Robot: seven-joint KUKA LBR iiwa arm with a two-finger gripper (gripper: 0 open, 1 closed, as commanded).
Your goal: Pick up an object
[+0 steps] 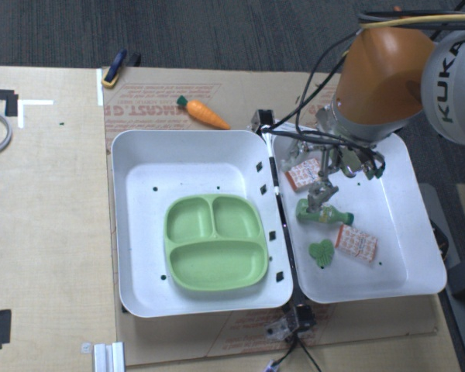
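Note:
In the right bin (418,231) lie a green bottle (329,216) on its side, a small green leafy toy (322,253) and two red-and-white packets, one at the back (301,176) and one near the front (357,243). My gripper (322,196) hangs below the orange wrist band (384,72), low over the left end of the green bottle, touching it or just above it. The arm hides part of the bin's back.
The left bin (139,208) holds a green divided plate (215,242). An orange toy carrot (204,113) lies on the cardboard behind the bins. A blue marker (115,67) sits at the bench's back edge. Cables (294,130) trail across the divider between the bins.

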